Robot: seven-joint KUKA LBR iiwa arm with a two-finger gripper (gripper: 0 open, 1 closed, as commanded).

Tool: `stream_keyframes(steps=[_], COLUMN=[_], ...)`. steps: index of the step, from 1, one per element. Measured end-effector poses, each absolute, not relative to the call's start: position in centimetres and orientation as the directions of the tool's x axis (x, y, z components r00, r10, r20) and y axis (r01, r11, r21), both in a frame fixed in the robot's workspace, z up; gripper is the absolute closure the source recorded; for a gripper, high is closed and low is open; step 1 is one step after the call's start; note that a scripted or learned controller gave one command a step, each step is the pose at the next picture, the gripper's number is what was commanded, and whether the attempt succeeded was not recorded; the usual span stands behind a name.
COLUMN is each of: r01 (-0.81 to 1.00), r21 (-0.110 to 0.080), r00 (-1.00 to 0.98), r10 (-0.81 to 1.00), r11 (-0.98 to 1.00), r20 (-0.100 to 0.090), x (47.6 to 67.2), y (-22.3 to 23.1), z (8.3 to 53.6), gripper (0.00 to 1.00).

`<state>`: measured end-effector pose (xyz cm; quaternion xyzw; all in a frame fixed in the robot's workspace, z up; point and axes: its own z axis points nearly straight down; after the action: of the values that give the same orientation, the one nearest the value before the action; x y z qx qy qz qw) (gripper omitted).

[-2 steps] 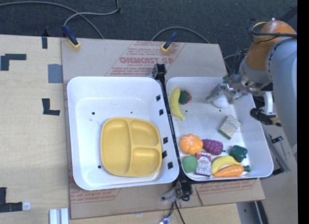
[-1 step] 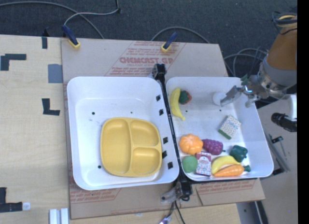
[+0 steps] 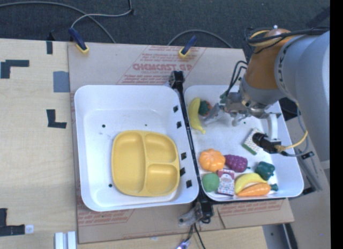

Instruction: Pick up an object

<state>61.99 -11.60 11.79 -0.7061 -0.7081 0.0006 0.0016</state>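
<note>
My gripper [image 3: 224,117] hangs low over the back of the right bin [image 3: 292,159], open, with bare bin floor between its fingers. Its left finger [image 3: 213,115] is just right of a small green toy [image 3: 204,108] and a yellow banana-shaped toy [image 3: 194,115] lying against the divider. Toward the front of the bin lie an orange pumpkin [image 3: 212,160], purple grapes [image 3: 236,162], a green ball [image 3: 210,182], a small printed box [image 3: 226,182], a yellow banana [image 3: 250,180], a carrot [image 3: 253,190] and a green pepper [image 3: 265,169].
The left bin [image 3: 91,135] holds a yellow divided plate [image 3: 144,162]. A small flat card [image 3: 250,145] lies beside a black part of the arm [image 3: 263,140] in the right bin. The grey and orange arm [image 3: 284,76] covers that bin's back right corner.
</note>
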Motion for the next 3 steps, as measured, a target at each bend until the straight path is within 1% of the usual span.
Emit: stream_keyframes(steps=[1, 2, 3], r01=[1.0, 1.0, 1.0], r21=[-0.011, -0.002, 0.029], r00=[0.002, 0.0, 0.003], r10=[1.0, 1.0, 1.0], r11=[-0.002, 0.0, -0.003], r20=[0.0, 0.001, -0.016], x=[66.0, 54.1, 50.7], y=[-21.1, -16.4, -12.7], z=[8.5, 11.5, 9.2], gripper=[0.0, 0.0, 0.0])
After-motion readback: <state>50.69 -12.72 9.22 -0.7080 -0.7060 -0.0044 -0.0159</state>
